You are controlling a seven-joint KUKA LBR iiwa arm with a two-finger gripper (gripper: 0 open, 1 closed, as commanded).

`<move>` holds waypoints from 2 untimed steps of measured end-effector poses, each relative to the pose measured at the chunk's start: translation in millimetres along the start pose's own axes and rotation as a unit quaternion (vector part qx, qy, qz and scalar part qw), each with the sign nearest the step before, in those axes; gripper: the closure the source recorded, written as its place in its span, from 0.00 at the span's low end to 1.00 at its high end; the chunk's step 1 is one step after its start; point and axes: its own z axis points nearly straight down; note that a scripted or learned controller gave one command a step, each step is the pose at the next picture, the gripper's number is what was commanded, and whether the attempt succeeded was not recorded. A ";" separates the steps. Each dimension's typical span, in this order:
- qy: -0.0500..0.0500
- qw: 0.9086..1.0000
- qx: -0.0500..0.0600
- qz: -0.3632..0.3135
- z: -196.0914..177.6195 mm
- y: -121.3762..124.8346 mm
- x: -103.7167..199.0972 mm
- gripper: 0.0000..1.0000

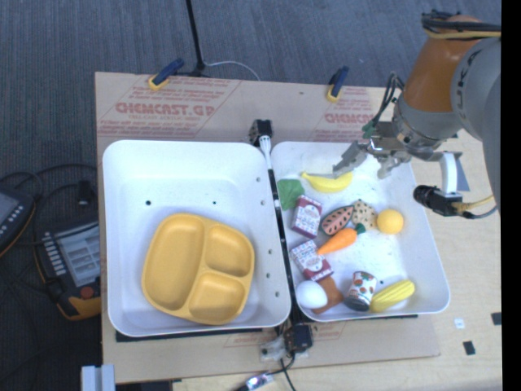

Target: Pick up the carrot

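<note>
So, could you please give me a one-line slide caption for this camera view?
Gripper open above the banana in the right bin; carrot untouched among toy foods.

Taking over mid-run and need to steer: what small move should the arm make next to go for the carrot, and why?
Probably shift the gripper toward the bin's middle: it hovers by the banana at the far edge, while the carrot lies nearer, untouched.

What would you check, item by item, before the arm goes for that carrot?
1. Carrot in view, right bin: ok.
2. Hand carrying nothing: ok.
3. Hand open: ok, fingers look spread.
4. Hand over the carrot: not ok; it hovers near the banana at the bin's far end.
5. Room around the carrot: not ok; a speckled item and a small carton crowd it.
</note>
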 end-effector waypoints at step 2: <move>0.001 0.998 -0.012 0.054 99.6 -114.0 5.0 0.00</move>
